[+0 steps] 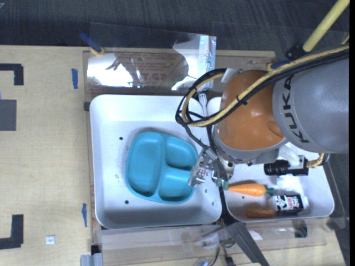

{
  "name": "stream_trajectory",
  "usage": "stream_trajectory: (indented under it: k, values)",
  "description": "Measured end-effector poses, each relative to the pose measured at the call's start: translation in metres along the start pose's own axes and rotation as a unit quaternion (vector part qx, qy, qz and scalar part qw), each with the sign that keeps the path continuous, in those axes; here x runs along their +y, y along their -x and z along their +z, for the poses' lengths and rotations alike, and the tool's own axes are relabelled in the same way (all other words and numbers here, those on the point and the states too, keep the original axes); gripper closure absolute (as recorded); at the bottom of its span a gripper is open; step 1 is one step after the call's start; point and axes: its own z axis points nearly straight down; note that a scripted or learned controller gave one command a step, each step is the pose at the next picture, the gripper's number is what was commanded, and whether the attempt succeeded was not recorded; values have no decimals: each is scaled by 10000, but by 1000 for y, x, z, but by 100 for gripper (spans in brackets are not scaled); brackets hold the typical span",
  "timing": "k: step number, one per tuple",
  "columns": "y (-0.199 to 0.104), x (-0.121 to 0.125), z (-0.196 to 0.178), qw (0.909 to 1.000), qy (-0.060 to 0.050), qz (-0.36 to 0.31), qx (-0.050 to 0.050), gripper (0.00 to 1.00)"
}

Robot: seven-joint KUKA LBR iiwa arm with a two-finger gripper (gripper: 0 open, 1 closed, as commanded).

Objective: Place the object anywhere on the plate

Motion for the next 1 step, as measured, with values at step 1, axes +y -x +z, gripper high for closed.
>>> stream_trajectory:
  k: [1]
  values:
    - [-34,58,53,9999,-6,-119,41,100]
